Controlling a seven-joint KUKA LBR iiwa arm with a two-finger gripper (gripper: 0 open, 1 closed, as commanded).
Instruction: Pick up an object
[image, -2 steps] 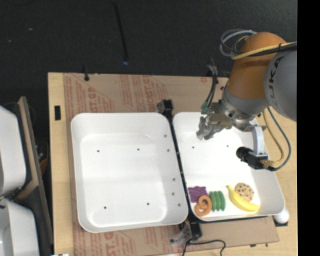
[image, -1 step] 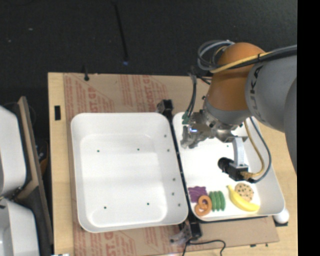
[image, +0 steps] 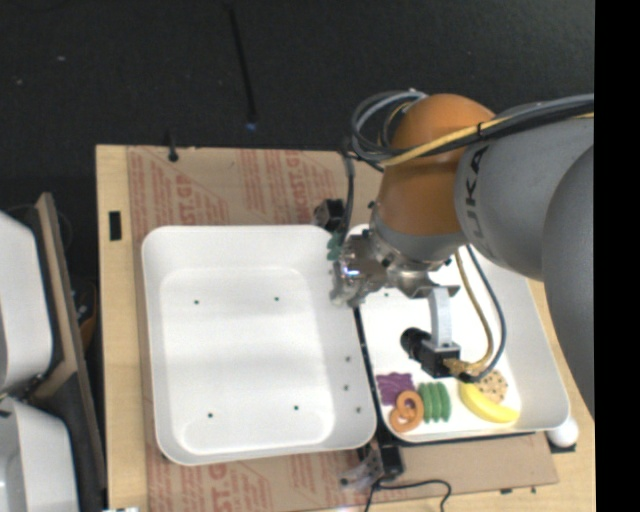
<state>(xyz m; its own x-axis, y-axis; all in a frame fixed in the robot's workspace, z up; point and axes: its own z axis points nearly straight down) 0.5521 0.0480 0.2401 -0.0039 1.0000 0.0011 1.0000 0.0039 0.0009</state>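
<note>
Purple piece (image: 396, 384), orange ring (image: 408, 411), green ridged piece (image: 435, 400), yellow banana (image: 487, 404) and speckled biscuit (image: 491, 383): small objects, clustered side by side along near edge of right bin (image: 535, 330), all lying on bin floor. Gripper (image: 350, 272): at far left corner of right bin, just beside wall of left bin (image: 240, 340), well apart from cluster; spread or pressed together, cannot tell. Both bins on cardboard sheet (image: 230, 190) with red print.

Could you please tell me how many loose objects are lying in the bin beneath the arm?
5, along the bin's near edge: a purple piece, an orange ring, a green piece, a yellow banana and a speckled cookie beside it. The arm may hide others.
</note>
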